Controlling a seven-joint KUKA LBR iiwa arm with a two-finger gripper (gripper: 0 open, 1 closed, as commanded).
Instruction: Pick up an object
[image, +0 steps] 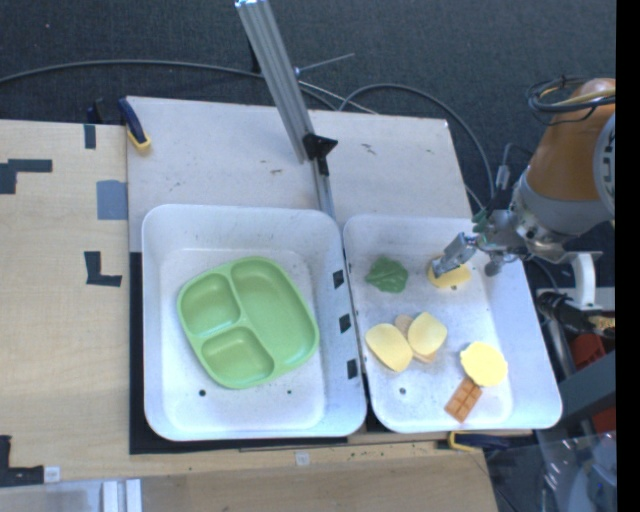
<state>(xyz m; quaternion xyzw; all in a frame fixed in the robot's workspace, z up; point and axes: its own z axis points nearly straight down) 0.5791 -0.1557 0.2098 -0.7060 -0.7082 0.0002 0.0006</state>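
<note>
Overhead, two shallow white bins are seen side by side on the bench. The left bin (160, 300) is occupied by a green divided tray (248, 320), which lies tilted near the bin's middle. The right bin (520, 320) is strewn with small toy food pieces. A dark green leafy piece (387, 275) is placed toward the far left of that bin. Two yellow pieces, a yellow oval piece (388, 347) and a yellow-and-tan piece (428, 335), are laid touching each other near the centre. A rounded yellow piece (484, 364) is found toward the near right, and just beside it, at its near-left edge, an orange-brown waffle-like bar (463, 400) is set at a slant.

The arm (570, 170) is brought in from the right, its orange band seen above the wrist. The gripper (462, 255) is lowered at the far right part of the right bin, directly at a small yellow piece (450, 277). That piece is seen just at the fingertips, touching or nearly touching them, but it cannot be told whether it is clasped, nor how the gripper is set. A grey metal post (285, 85) is slanted across the far part of the bench.
</note>
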